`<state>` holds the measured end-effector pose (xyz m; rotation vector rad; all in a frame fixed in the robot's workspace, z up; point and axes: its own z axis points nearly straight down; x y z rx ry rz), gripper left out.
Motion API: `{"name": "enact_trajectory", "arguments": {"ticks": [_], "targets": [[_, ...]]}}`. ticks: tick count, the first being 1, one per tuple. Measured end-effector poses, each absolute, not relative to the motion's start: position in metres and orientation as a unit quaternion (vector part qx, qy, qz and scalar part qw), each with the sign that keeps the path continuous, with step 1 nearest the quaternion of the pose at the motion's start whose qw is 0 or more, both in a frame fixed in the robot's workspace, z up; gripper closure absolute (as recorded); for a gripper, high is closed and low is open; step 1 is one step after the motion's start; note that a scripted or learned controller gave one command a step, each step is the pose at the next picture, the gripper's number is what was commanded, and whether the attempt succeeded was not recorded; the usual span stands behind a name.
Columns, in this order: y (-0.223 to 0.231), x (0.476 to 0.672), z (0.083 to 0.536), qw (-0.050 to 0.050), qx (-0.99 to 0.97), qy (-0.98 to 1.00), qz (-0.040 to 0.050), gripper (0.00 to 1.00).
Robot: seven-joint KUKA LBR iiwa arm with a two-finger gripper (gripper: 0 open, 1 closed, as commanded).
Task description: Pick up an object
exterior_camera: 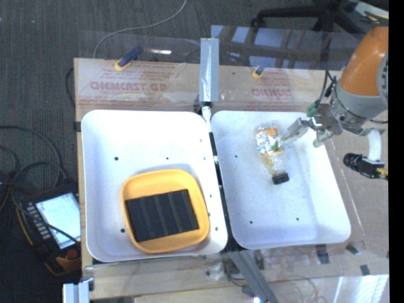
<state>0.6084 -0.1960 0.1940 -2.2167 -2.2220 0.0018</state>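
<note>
I saw the gripper (305,130) just right of the bottle (270,149); whether it was gripping, I couldn't tell; yellow tray (165,212) lay well left.

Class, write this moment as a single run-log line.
gripper: over right white bin, beside clear plastic bottle with black cap | bottle: lying flat | left white bin: yellow rectangular tray with black insert

– What's the bench (145,84) carrying?
– Two shallow white bins, touching: left bin (101,169), right bin (315,207). Behind them, a clear plastic sheet (158,62) with two clamps (128,57).
</note>
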Motion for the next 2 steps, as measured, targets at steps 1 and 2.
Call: {"name": "enact_trajectory", "arguments": {"ticks": [1,2], "targets": [[-0.1844,0.6036,0.0966,-0.002,-0.720,-0.694,-0.0007,0.00],[-0.1937,0.6037,0.0917,-0.006,-0.674,-0.739,-0.0019,0.00]]}}
